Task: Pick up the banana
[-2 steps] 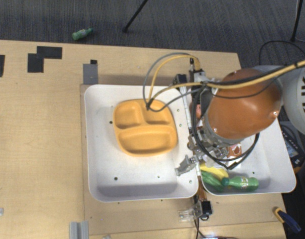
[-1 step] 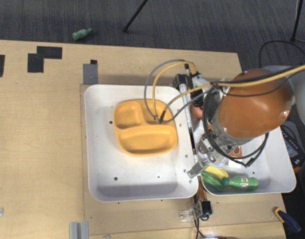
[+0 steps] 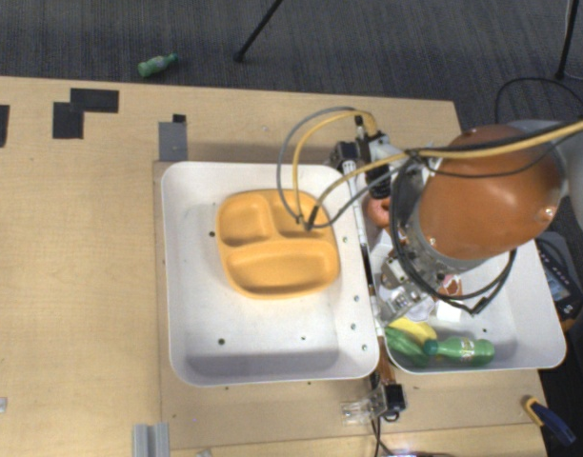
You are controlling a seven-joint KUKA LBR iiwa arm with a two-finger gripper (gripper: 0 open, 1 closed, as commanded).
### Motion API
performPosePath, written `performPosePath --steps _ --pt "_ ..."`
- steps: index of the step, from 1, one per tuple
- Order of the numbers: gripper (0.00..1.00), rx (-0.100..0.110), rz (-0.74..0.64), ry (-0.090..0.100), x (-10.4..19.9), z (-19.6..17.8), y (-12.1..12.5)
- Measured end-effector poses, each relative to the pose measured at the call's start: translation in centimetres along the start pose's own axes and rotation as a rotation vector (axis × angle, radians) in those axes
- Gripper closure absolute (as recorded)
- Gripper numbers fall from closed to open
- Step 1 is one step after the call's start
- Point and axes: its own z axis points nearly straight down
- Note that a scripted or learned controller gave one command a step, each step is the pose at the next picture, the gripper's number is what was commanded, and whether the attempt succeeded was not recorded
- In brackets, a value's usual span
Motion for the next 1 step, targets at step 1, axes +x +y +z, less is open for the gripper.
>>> performPosePath --steps 1 --pt "1.0 -0.005 0.084 0.0 -1.13 0.91 -0.33"
